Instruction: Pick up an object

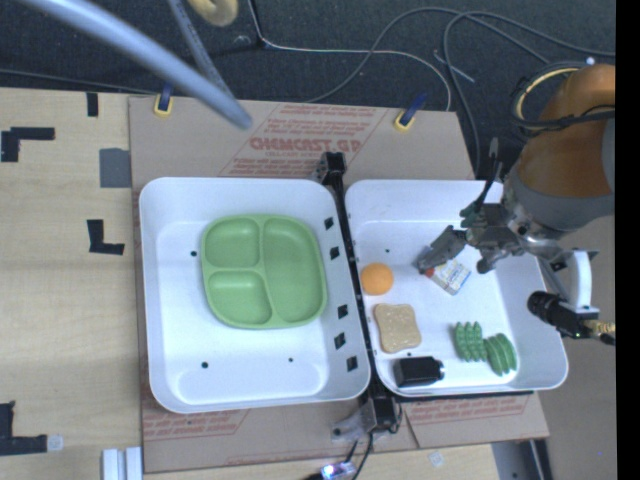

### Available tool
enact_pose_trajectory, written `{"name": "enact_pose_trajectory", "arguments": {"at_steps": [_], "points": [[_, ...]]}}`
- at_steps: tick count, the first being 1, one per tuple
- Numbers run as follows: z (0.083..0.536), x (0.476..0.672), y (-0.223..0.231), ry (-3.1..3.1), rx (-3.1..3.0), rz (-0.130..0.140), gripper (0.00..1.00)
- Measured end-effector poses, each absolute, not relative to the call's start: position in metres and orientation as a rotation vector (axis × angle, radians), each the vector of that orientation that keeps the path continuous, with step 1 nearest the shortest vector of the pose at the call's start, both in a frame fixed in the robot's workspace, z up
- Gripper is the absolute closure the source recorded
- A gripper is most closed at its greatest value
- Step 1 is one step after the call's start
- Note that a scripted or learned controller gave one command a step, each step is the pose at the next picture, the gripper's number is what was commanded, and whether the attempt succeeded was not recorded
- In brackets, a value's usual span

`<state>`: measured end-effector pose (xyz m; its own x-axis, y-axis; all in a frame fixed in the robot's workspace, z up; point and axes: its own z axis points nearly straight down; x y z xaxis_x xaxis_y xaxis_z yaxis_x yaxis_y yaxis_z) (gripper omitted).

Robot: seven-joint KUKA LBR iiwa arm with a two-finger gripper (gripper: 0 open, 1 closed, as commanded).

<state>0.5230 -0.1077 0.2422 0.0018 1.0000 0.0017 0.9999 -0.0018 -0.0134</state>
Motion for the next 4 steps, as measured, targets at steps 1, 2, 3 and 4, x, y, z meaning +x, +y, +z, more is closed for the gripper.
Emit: {"name": "enact_pose_trajectory", "arguments": {"at_steps": [1, 2, 3, 4], "points": [[0.248, 0.525, -0.107, -2.222, -2.219, 0.002, 0.0], [0.19, 0.529, -0.098, -2.219, -2.216, 0.008, 0.0], [0.14, 0.532, -0.106, -2.218, -2.218, 0.008, 0.0], [0.087, 0.531, -0.106, -2.22, -2.221, 0.004, 0.0]]}}
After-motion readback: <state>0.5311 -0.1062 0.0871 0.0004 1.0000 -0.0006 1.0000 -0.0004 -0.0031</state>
